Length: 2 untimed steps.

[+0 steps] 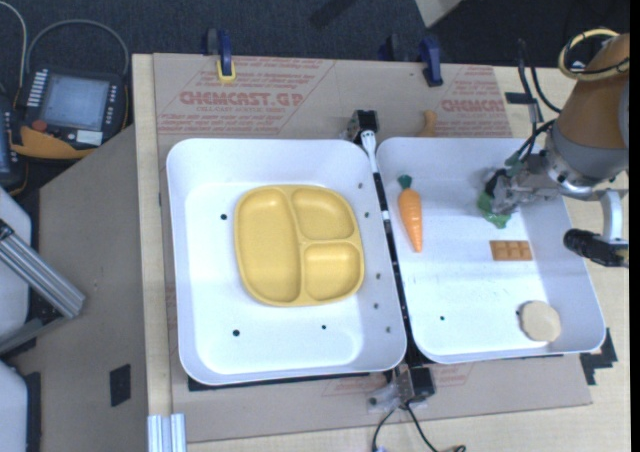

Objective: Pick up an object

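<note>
My gripper [503, 190] is low over the upper right part of the right bin [450, 330], reaching in from the right. A small green object [487, 206] lies right under its tip, partly hidden by it. An orange carrot [410, 217] with a green top lies near the bin's left wall. A flat brown wafer [511, 251] sits just below the gripper. A round tan cookie [540, 321] rests near the bin's lower right corner.
The left bin [200, 340] holds a yellow divided plate [298, 243] in its middle. The grey arm with its orange band [595, 110] comes in over the right bin's right edge. Clamps and cables sit along the board's back edge.
</note>
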### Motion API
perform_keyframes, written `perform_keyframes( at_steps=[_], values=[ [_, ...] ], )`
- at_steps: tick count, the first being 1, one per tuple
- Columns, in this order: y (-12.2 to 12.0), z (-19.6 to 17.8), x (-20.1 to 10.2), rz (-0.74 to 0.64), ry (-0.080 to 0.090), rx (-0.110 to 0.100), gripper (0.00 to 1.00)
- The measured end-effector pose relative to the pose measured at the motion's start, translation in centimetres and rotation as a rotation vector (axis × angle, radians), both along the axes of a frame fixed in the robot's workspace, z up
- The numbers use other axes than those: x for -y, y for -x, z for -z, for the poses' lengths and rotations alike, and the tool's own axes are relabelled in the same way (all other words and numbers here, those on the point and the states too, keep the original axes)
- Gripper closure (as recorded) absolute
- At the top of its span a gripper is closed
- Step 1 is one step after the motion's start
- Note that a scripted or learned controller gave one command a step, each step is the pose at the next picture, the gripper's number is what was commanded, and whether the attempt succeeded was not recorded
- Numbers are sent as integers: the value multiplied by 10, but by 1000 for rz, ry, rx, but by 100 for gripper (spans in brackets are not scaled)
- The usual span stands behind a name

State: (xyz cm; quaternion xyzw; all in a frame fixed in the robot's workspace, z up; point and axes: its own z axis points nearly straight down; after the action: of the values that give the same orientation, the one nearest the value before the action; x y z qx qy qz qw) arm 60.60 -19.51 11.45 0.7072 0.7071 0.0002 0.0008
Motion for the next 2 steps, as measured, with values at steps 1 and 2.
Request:
perform_keyframes(
  at_steps=[1, 2],
  values=[
    [2, -53, 0, -1, 2, 5, 100],
    [-1, -100, -8, -2, 2, 6, 100]
  ],
)
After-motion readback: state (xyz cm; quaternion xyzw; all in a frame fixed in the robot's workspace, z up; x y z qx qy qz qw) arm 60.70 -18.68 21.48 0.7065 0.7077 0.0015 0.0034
